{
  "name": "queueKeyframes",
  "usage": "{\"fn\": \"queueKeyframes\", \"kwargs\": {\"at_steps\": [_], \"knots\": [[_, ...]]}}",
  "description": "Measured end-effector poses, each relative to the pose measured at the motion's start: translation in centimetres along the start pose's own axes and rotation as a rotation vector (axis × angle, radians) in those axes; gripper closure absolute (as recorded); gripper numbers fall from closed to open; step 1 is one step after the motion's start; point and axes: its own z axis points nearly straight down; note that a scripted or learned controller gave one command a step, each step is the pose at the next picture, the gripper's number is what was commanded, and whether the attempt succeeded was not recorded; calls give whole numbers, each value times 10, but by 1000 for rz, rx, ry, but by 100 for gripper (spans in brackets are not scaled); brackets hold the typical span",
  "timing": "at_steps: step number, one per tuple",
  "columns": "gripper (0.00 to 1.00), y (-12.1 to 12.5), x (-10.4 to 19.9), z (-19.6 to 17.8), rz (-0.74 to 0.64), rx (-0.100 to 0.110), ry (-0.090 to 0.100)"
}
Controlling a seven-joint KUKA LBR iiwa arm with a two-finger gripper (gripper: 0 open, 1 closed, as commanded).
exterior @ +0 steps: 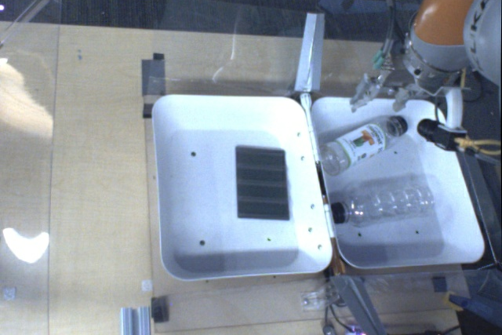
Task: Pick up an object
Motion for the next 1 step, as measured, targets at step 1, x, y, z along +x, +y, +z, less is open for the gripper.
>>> {"fn": "queueKeyframes", "kwargs": {"at_steps": [1], "knots": [[0,17,-24,134,17,-6,-2]]}}
